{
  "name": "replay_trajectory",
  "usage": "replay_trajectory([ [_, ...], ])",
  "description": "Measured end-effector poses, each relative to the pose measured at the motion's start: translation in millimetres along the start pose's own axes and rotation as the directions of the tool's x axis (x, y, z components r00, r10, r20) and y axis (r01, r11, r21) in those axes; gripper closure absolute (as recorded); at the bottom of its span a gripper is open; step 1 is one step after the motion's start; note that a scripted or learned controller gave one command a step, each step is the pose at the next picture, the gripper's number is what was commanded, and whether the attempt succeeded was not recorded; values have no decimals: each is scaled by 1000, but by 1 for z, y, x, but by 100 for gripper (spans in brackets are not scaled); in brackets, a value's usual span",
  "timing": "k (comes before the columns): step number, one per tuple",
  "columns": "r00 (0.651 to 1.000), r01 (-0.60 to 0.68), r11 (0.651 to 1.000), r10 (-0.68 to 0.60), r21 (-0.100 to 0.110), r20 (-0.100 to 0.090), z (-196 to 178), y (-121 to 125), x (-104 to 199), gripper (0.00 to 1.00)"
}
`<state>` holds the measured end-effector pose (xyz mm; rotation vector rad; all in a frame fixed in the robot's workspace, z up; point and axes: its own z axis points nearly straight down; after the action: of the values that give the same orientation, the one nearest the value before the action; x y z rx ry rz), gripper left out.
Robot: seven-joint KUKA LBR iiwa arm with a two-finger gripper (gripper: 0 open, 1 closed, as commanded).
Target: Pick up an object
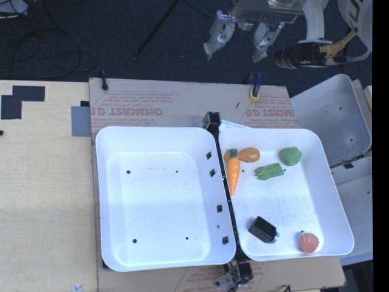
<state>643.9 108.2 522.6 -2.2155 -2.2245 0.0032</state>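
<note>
The robot's hand hangs open and empty high above the worktop, well clear of the right bin, where a toy carrot lies against the left wall, its long axis running front to back, green top away from the camera. It looks light, stiff and smooth; a grip across its thick middle seems safest.

A robotics lab, by the look of it: two white bins clamped side by side on a cardboard sheet over a plywood bench, with loose cables trailing across dark floor.
</note>
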Motion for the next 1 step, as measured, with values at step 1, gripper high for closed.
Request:
replay_trajectory([
  [1,1000,1,1000,-1,5,1,37,0,69,0],
])
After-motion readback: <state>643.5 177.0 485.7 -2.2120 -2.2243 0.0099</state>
